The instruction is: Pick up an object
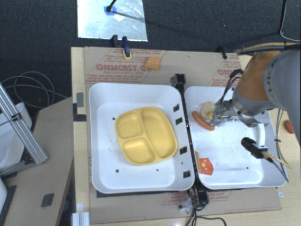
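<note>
In the right bin (235,173), near its upper left corner, lie a red-orange sausage (201,120) and a round beige ball-like object (207,109) just behind it. A small red flag-patterned piece (204,165) rests at the bin's lower left. My gripper (217,117) is low over the bin, right beside the sausage's right end and just below the beige object. Nothing shows as held in it.
The left bin (103,173) holds a yellow three-compartment plate (146,135). An orange block (153,62) sits on the bench behind the bins, and a blue and yellow clamp (125,44) stands at the bench's back edge. A small orange thing (289,125) lies past the right bin.
</note>
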